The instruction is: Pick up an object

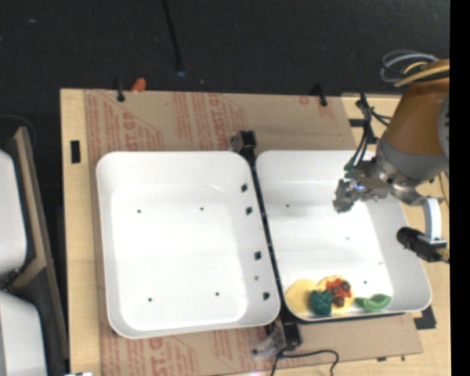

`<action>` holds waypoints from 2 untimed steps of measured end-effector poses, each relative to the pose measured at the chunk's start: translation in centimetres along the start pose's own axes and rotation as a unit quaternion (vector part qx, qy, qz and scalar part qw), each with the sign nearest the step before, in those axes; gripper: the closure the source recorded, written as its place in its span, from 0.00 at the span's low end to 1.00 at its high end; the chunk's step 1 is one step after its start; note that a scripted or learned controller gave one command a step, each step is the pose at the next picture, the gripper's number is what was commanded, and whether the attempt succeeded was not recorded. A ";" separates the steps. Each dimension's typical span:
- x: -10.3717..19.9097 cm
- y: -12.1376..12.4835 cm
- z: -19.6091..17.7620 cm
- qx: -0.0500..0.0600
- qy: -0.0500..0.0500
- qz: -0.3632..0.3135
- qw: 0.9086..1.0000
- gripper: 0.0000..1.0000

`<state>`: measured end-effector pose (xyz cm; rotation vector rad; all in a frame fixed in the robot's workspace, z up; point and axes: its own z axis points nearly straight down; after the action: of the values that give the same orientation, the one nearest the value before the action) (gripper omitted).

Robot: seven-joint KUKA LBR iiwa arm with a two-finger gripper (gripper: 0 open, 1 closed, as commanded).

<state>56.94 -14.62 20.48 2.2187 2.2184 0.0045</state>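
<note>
Where the right bin (pixel 313 210) meets its near rim, you find the objects bunched together: a pale yellow piece (pixel 299 294), a teal one (pixel 321 305) lying on it, a small red and dark item (pixel 339 288) just behind that, and a green piece (pixel 374 301) off to the right, all close against the front wall. You cannot make out what any of them is. The rest of that bin's floor shows bare white with a few small dark dots. Your gripper (pixel 346 196) hangs over the far right part of the same bin, well apart from the cluster, with the grey wrist and orange band (pixel 419 116) rising behind it toward the right edge. You cannot tell how its fingers stand; they are a small dark blur from this angle, and nothing shows between them. The left bin (pixel 180 241) sits side by side with the right one, touching along a dark seam with clips. Both rest on a cardboard sheet (pixel 172 124) printed with rows of red lettering, too small and slanted for you to read. A small orange object (pixel 139 84) lies at the sheet's far left corner.
</note>
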 end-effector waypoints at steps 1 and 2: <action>0.0 0.3 -6.3 -0.001 0.000 0.000 1.000 1.00; -0.1 0.3 -9.2 0.001 0.000 0.000 1.000 1.00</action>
<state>57.24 -14.70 29.68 2.2198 2.2193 0.0026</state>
